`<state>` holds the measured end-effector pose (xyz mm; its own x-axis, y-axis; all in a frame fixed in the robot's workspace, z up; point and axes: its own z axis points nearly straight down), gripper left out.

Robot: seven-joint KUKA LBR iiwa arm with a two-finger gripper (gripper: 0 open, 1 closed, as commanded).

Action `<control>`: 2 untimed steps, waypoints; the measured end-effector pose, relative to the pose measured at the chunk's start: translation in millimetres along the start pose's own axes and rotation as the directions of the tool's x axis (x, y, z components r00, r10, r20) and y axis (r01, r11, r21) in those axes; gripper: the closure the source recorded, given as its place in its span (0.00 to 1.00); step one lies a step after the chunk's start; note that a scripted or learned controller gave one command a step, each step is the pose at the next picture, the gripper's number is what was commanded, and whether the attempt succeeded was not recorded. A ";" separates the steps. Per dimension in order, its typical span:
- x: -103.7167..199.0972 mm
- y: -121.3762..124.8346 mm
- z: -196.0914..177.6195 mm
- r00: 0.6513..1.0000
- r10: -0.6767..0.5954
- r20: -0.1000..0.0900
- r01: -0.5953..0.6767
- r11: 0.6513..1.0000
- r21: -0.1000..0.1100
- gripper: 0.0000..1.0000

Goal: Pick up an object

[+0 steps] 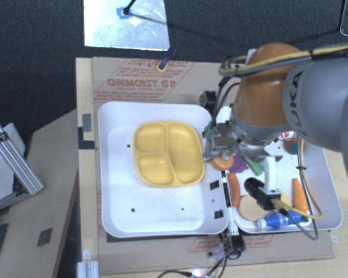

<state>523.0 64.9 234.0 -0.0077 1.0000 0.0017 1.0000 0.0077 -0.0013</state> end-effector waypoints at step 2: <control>-2.0 4.0 -0.7 1.000 0.005 0.001 -0.005 1.000 -0.004 1.00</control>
<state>527.1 62.9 234.7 -0.0031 1.0000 0.0009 1.0000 0.0031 0.0028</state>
